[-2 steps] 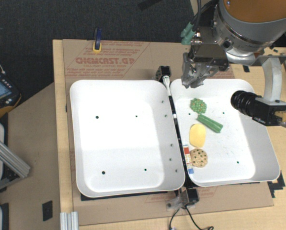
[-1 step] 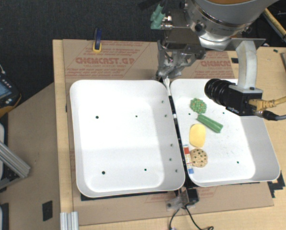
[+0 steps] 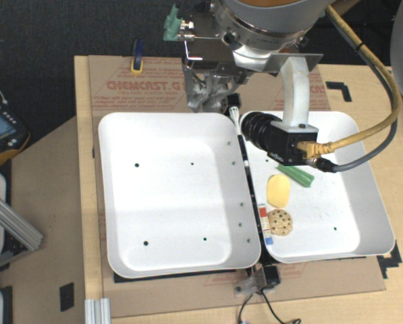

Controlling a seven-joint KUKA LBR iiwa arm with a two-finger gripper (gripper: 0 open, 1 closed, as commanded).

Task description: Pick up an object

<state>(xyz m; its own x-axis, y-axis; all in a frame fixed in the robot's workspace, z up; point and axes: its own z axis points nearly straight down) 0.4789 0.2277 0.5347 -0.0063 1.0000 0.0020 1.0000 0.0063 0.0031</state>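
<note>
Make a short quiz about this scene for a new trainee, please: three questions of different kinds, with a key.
1. True or false: the green object lies in the left bin.
2. Which item lies nearest the divider between the bins? A) the yellow oval object B) the round speckled cookie-like object C) the small red, white and blue item
3. Fill in: the arm's gripper is above the ____ edge of the bins.

Key: 1 false, it is in the right bin; 2 C; 3 far.
</note>
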